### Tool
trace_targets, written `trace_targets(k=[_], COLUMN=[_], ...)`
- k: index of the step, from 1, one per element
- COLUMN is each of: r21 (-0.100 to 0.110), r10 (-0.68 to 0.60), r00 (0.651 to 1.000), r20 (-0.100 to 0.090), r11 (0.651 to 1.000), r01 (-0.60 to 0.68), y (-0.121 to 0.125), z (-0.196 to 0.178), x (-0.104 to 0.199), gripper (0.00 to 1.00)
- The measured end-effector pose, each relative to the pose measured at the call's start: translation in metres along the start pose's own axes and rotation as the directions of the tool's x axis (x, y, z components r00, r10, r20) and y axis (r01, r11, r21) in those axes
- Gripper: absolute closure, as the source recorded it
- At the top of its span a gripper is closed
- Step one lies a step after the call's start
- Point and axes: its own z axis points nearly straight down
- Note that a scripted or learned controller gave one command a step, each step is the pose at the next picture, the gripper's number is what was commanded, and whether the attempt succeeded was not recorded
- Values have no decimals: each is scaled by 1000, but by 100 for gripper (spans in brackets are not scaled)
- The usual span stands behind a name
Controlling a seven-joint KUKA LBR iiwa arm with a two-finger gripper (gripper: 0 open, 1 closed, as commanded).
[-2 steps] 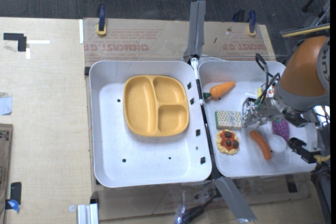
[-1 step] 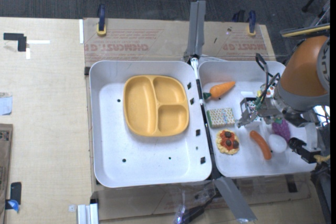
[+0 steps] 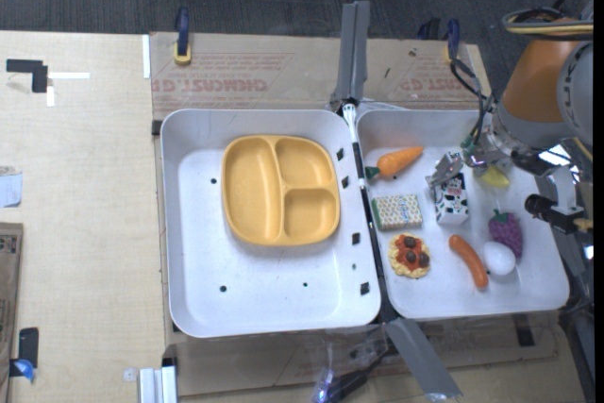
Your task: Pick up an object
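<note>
End effector (image 3: 451,173) is hovering over the right bin (image 3: 543,293), touching the cow-print carton (image 3: 454,201); finger state can't tell. Carrot (image 3: 398,160), cracker (image 3: 396,210), sausage (image 3: 469,260) are lying nearby.

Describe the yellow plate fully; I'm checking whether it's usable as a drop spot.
The yellow plate is a rounded-square divided dish that looks like matte plastic, with three compartments: one long on the view's left, two smaller on the right. It lies flat and upright in the left bin, toward its upper middle, apart from the walls. Nothing lies in it.
</note>
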Motion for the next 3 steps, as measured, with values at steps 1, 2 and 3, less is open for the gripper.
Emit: trace_targets(k=[1,2,3], r21=[2,5,4], r10=[-2,-3,89], r00=[1000,1000,996], r20=[0,-1,2], r11=[1000,1000,996], r01=[2,3,-89], y=[0,-1,12], z=[-8,-15,-134], x=[0,0,33], gripper=[100,100,100])
